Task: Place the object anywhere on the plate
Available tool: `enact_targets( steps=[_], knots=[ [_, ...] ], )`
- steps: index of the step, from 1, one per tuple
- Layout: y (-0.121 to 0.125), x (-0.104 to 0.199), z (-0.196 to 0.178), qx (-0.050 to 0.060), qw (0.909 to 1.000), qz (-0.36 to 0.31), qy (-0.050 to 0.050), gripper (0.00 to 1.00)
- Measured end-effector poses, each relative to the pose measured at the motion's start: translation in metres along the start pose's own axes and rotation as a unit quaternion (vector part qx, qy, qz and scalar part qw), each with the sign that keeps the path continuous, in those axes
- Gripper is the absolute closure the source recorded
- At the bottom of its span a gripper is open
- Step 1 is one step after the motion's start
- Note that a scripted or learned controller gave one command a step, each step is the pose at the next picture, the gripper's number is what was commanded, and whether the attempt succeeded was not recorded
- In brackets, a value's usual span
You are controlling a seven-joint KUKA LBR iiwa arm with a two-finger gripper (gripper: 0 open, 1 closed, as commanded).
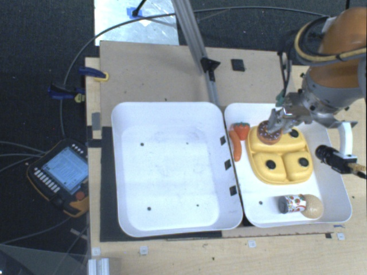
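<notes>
The arm (pixel 335 56) came in from the right side of the shot, orange band up top and the grey wrist angled down and to the left, so the pincer (pixel 274 126) ended up low over the back left section of the yellow plate (pixel 281 156) in the right bin (pixel 338 202). Right at its tip sat a small round brownish thing, looked like a donut (pixel 267 132), resting on that section of the plate. Honestly I couldn't tell whether the pincer was gripping it or just parked on top of it, the angle was too steep and it was all a bit blurry there. The plate itself was a divided one with three sections, each with a dark spot in it. Just to its left lay an orange carrot (pixel 237 141) with a green top, lengthwise along the bin's left wall. Near the front of the same bin a small bottle (pixel 299 205) lay on its side. The left bin (pixel 172 168) was a plain shallow white tray sitting right beside the other one. Both sat on a tan bench (pixel 149 73) with a grey pole (pixel 192 30) leaning across the back. Off to the left on the dark floor was a handheld controller (pixel 60 173) with a lit screen, plus some cables (pixel 80 56) trailing around.
</notes>
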State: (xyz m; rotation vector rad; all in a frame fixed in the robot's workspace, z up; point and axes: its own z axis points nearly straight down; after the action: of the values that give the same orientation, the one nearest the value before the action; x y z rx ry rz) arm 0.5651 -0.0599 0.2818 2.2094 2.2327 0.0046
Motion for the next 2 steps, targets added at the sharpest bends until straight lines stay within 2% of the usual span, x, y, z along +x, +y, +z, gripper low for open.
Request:
enact_targets(
  steps=[2],
  knots=[
    [0.032, 0.110, 0.041, 0.000, 1.0000, 0.000, 0.000, 1.00]
  ],
)
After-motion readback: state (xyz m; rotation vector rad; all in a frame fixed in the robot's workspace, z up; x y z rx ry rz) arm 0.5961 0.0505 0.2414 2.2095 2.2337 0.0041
